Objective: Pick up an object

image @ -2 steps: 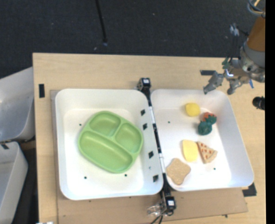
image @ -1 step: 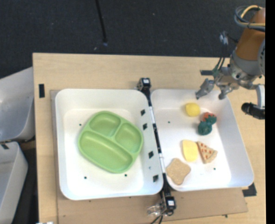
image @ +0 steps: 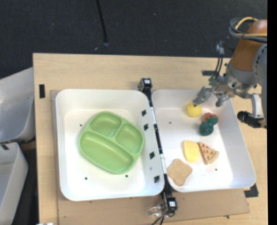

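The right bin (image: 232,168) holds several toy foods: a small yellow piece (image: 193,110) near its back, a teal and orange piece (image: 208,124), a yellow cheese block (image: 191,151), a pizza slice (image: 208,153) and a brown bread slice (image: 179,171). My gripper (image: 211,96) hangs over the bin's back right corner, just behind and to the right of the small yellow piece. Its two fingers are spread apart, with nothing between them.
The left bin (image: 65,182) carries a green divided plate (image: 111,142). A black-clipped divider (image: 153,135) runs between the bins. The arm with its orange band (image: 248,50) comes in from the upper right. Grey plastic containers (image: 7,111) stand off the bench at left.
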`<state>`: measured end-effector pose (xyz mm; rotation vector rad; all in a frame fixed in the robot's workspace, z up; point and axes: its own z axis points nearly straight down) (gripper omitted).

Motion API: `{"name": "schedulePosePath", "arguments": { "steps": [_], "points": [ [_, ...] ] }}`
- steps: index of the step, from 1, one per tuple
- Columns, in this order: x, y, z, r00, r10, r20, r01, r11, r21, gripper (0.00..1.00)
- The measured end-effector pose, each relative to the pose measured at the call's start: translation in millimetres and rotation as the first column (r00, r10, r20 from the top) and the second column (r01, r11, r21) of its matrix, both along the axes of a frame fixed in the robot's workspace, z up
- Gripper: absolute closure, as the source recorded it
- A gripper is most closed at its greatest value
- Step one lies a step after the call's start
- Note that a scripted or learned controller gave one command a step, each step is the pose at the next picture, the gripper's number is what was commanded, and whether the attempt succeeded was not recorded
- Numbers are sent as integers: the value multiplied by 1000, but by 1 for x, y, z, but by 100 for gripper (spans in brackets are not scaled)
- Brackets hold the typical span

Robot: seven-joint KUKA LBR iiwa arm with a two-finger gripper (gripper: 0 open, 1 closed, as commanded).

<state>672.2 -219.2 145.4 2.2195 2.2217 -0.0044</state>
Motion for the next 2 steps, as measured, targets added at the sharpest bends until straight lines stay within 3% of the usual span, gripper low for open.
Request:
{"name": "schedulePosePath", "arguments": {
  "steps": [1,2],
  "points": [
    [2,-1,15,1000,3,7,-3,1000,-4,100],
    [-7,-4,72,1000,-3,7,3,1000,1,100]
  ]
}}
